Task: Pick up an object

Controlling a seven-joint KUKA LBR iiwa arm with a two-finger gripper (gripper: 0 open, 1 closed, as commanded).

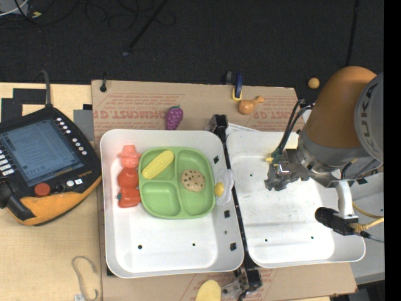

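My gripper (276, 182) hangs over the upper middle of the right bin (294, 243), under the grey and orange arm. In the left bin (163, 249) a green divided plate (164, 200) holds a yellow corn cob (156, 163) and a brown cookie (193, 180). A red and pink figure (128, 177) lies along the plate's left side. A small yellow piece (219, 189) sits at the plate's right edge, against the bin wall. Nothing shows between my gripper's fingers.
Behind the bins, on the cardboard, lie a purple grape bunch (174, 116) and an orange gourd-shaped toy (249, 104). A yellow object (208, 290) lies in front of the bins. A control pendant (44, 162) rests on the bench at far left.
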